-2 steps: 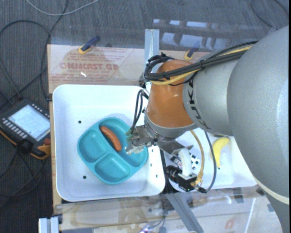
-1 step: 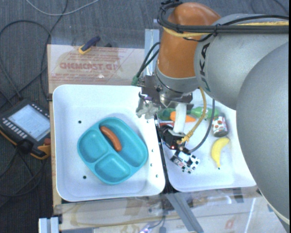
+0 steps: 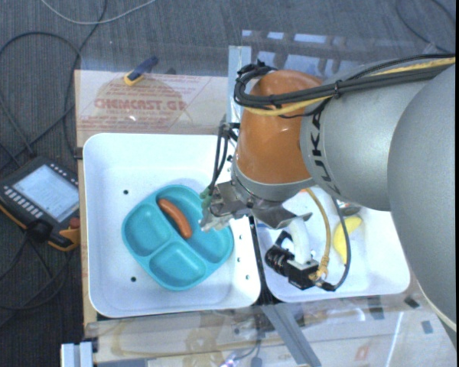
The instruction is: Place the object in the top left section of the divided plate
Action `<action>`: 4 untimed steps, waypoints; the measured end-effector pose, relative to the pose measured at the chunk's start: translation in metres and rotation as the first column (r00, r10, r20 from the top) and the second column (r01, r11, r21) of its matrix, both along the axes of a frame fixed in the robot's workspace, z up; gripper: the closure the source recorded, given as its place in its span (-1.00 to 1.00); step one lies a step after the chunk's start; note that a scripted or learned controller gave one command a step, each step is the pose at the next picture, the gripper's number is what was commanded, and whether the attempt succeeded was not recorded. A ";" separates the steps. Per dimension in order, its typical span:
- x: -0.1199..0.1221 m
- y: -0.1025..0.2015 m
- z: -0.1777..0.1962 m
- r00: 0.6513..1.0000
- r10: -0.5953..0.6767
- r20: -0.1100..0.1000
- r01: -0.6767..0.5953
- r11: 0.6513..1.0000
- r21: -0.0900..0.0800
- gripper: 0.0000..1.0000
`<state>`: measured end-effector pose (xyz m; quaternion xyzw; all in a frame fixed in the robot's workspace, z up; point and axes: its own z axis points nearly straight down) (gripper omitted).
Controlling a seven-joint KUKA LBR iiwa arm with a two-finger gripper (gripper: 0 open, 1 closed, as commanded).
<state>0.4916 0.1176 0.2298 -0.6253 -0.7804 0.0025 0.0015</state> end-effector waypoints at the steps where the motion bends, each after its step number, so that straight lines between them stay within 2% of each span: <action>1: 0.056 -0.078 -0.047 0.796 0.605 0.004 -0.605 0.796 0.003 1.00; 2: 0.038 -0.005 -0.013 0.757 0.653 0.006 -0.654 0.757 0.004 1.00; 3: -0.008 0.004 0.002 0.806 0.592 0.003 -0.592 0.806 0.004 1.00; 4: 0.045 0.012 -0.053 0.887 0.462 0.002 -0.462 0.887 0.004 1.00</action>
